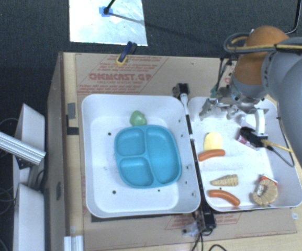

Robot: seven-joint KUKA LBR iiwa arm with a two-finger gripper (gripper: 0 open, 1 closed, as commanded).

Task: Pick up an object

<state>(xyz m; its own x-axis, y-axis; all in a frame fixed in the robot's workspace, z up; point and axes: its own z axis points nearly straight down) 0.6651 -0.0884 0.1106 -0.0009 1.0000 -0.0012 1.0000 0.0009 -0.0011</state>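
Observation:
My gripper [217,110] hangs over the far left corner of the right bin [287,178], open, with nothing between its fingers. Nearer the camera in that bin lie a yellow rounded piece [213,140], an orange sausage [211,154] touching its near side, a tan cone [225,180], a second orange sausage [224,196] and a brown and white biscuit-like piece [264,191]. The yellow piece sits a short way in front of the gripper, apart from it.
The left bin [101,135] holds a blue three-compartment plate [147,156] and a small green ball [137,118] just behind it. A ridge [191,140] divides the two bins. The arm's grey body [292,82] fills the upper right.

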